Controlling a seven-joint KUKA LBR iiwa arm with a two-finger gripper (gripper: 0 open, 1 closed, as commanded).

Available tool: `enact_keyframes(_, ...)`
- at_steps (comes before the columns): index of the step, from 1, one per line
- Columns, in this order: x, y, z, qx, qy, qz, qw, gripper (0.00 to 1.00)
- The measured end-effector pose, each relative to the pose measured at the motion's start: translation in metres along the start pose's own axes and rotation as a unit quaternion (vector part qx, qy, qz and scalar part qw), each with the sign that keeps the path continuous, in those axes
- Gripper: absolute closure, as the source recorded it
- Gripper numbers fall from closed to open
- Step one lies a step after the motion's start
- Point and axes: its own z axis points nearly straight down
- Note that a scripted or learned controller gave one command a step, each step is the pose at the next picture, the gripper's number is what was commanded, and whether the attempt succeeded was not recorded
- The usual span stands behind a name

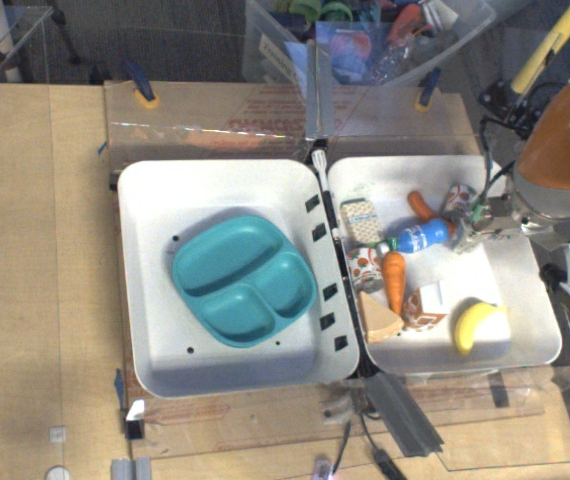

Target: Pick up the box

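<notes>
The box (361,220) lies untouched at the upper left of the right bin (535,313), beside the divider. The gripper (477,218) hovers low at centre right of the frame near a blue bottle (420,236); whether its jaws are spread, I cannot tell. Nothing is lifted yet.

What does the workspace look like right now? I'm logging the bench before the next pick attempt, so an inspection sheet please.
Surface: two white bins; left bin, right bin.
Job's things: small box in the right bin, beside the carrot.
Clutter: teal divided tray in the left bin; blue bottle, banana, patterned packets in the right.
Grippers: gripper low at the bottle's cap end.
Cables: black cable by the arm.
Surroundings: clear tub of toys behind the bins.
</notes>
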Motion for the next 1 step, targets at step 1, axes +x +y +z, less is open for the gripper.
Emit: enact_keyframes(1, 0.0007, 0.0001, 0.0002, 0.000, 0.001, 0.000, 1.0000, 0.00)
